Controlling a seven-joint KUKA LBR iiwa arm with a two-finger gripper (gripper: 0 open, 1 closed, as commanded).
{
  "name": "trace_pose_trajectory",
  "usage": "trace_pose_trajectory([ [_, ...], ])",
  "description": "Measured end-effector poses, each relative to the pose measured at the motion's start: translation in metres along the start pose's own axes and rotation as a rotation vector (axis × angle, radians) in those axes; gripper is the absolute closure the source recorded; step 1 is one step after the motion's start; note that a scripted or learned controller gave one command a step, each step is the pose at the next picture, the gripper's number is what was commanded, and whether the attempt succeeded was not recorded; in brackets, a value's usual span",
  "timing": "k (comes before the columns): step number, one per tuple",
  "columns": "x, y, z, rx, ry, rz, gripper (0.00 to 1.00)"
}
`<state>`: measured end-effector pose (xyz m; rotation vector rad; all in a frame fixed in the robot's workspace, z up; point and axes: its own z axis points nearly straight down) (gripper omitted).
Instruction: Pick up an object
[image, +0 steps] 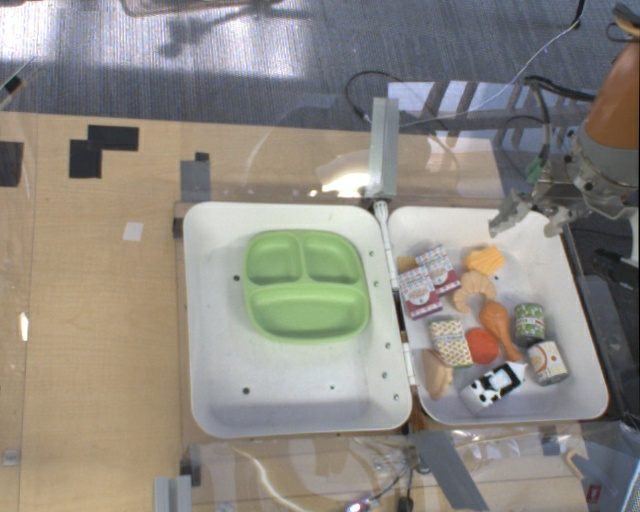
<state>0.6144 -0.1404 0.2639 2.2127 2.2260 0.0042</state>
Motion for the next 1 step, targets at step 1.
trace_pose_trajectory([
  [1,-0.0298,-0.0303,0.1693,0.001,0.000,0.109,0.00],
])
